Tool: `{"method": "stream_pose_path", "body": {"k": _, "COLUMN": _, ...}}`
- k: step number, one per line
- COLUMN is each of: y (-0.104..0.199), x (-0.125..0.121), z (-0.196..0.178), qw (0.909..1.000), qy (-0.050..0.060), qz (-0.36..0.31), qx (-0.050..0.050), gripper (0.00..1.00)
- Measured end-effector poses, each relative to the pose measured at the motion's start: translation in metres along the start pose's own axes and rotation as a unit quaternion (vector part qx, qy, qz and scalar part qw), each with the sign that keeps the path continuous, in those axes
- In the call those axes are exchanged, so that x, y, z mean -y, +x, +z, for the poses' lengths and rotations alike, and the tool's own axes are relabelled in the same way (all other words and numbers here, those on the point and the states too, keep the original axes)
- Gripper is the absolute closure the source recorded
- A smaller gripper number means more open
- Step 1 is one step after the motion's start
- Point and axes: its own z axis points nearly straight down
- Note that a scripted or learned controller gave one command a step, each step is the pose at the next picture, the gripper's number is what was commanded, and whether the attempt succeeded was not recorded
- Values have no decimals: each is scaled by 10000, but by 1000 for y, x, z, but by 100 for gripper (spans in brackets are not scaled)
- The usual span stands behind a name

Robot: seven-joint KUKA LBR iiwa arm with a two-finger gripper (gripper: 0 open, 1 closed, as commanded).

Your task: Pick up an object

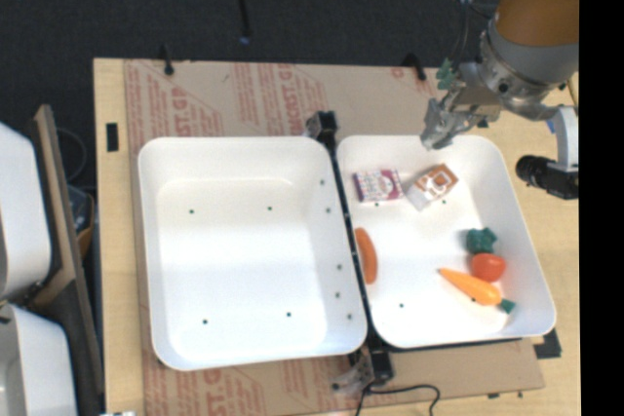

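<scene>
Starting at the left, we see the left bin (175, 209), a shallow white tray on the cardboard-covered bench (244, 97); a white object at the far left edge is cut off and we cannot identify it. A black clip (323, 125) sits at the top where the two bins meet. In the right bin (522, 209) we see an orange sausage-shaped piece (367, 254) lying just beside the left wall, then a small pink-and-white packet (377, 185) with print too blurred to read, and touching or nearly touching it a small orange-and-white box (434, 183), tilted. Further right, a toy carrot (473, 287) lies at a slant near the front, with a red tomato-like piece (487, 266) and a dark green bit (480, 239) just above it; we cannot tell if those two touch. The gripper (444, 130) hangs over the bin's back rim, above the box and apart from it; nothing sits between its fingers, but whether they are spread or pressed together we cannot tell. The arm's upper part is cut off at the top.
</scene>
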Motion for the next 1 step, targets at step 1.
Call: {"method": "stream_pose_path", "body": {"k": 1, "y": 16, "x": 35, "z": 104, "qw": 9997, "qy": 46, "qz": 255, "qx": -4, "gripper": 100}}
